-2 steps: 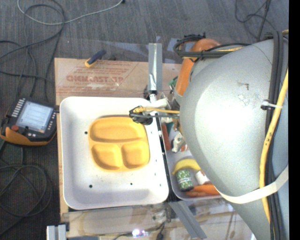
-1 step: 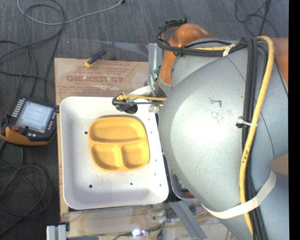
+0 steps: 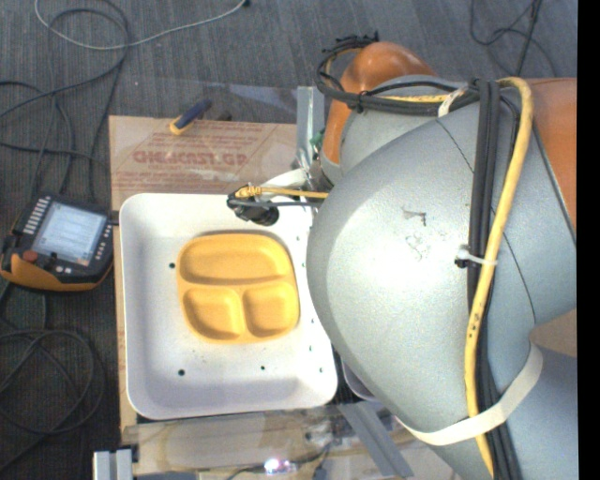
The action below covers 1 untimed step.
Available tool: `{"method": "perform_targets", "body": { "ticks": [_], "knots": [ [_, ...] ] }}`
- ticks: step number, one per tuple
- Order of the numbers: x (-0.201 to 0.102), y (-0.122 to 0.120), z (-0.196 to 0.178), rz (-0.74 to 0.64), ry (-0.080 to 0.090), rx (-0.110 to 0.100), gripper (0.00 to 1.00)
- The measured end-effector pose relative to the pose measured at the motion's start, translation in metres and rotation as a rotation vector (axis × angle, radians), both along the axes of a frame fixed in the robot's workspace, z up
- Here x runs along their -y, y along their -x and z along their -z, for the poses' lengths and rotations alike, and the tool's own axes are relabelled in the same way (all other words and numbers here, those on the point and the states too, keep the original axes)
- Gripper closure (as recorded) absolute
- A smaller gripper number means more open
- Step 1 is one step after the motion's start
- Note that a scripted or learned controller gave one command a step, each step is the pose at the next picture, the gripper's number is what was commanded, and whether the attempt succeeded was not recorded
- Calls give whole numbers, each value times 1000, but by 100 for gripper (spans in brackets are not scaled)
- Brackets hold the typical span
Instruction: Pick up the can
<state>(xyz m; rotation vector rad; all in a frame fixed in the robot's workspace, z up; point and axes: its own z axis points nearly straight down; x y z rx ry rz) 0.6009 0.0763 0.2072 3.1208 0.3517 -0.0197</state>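
Closest to us is the grey arm [image 3: 422, 244], its rounded shell taking up the right of the view, with a yellow cable [image 3: 487, 262] running down it and the orange band [image 3: 380, 66] at its far end. The claw [image 3: 309, 178] sits tucked under the arm's left edge, over the far right corner of the left bin [image 3: 141, 281]. Most of it is hidden, so we cannot tell how far open it is or whether it has hold of anything. We cannot tell where the can lies either. The arm covers everything to the right of the claw.

Down and to the left of the claw, the shallow white bin rests on the counter [image 3: 131, 159]. A yellow tray [image 3: 239, 286] lies flat near the middle of the bin, near the claw but apart from it. The tray has three compartments, one wide one on the far side and two smaller ones side by side on the near side. The bin floor around the tray is bare white, with a few small dark dots.

Beyond the bin, left of the claw, the brown counter board carries faded red lettering. A small blue-and-yellow object [image 3: 190, 114] lies at the board's far edge. Well to the left of the claw, off the counter, an orange-and-black handheld pendant [image 3: 61, 242] with a lit screen lies on the grey carpet [image 3: 56, 112]. Loose cables [image 3: 84, 28] trail across the carpet farther out.
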Motion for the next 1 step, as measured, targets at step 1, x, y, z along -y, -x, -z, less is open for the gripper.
{"method": "perform_targets", "body": {
  "ticks": [1],
  "knots": [
    [11,36,17,24,3,6,100]
  ]
}}
